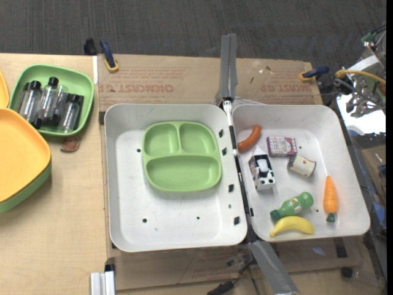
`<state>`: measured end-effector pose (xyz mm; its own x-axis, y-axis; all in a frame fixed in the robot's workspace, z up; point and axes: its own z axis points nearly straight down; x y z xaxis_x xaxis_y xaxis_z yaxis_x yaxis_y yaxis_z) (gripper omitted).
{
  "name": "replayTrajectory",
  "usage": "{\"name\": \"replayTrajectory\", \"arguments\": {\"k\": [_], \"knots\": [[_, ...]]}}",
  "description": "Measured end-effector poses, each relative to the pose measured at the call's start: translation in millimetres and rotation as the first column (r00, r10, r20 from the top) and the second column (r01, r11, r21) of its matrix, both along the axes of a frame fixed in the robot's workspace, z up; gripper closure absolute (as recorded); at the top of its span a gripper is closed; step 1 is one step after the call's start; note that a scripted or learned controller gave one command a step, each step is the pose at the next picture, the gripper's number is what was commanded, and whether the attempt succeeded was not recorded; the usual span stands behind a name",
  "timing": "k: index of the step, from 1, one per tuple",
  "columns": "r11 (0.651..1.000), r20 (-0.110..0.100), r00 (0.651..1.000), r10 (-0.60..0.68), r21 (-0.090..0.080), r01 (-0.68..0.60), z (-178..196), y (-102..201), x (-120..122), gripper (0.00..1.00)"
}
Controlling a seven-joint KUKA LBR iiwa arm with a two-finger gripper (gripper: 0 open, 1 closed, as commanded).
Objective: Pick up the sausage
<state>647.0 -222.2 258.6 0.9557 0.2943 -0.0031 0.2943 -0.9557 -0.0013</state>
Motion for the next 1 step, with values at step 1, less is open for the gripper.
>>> {"name": "replayTrajectory", "arguments": {"k": [1], "knots": [[1.000, -0.004, 1.000, 0.004, 0.000, -0.004, 7.2, 0.3, 0.0, 1.00]]}}
